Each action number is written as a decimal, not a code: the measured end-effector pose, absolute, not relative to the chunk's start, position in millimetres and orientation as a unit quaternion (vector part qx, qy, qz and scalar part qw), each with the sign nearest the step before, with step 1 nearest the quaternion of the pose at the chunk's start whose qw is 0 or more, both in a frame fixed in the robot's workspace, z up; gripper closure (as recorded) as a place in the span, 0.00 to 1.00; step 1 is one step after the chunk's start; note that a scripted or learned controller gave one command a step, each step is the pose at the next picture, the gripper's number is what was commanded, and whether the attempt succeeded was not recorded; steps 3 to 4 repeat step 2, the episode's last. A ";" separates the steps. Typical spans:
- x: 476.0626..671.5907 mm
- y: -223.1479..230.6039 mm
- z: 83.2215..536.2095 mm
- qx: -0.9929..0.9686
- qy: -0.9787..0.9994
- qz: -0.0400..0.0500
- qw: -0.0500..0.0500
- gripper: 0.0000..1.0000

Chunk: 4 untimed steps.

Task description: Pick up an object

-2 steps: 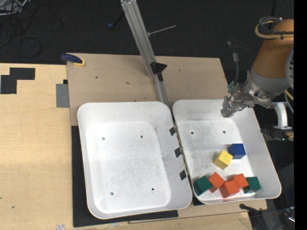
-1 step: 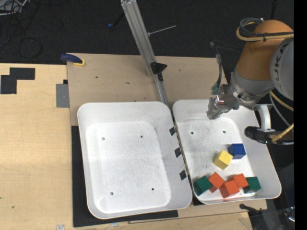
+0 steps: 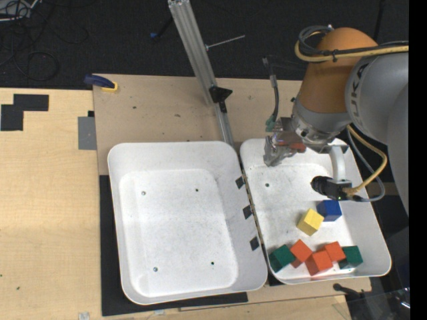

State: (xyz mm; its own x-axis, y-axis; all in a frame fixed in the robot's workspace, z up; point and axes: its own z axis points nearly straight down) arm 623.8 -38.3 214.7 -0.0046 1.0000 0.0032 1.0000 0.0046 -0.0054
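Your gripper (image 3: 275,153) hovers over the right bin's (image 3: 287,179) far end; can't tell how its fingers stand, nothing visibly held. Blocks sit near front: yellow block (image 3: 309,222), blue block (image 3: 329,210).

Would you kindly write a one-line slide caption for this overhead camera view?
Arm's pincer poised over the right bin's far end, with coloured blocks clustered at its near end.
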 end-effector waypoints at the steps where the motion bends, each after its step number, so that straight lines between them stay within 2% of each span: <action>1: 640.7 15.9 220.5 -0.706 -0.709 -0.001 0.001 1.00; 2: 639.8 76.7 218.7 -0.705 -0.709 0.000 0.001 1.00; 4: 639.8 76.7 218.7 -0.705 -0.709 0.000 0.001 1.00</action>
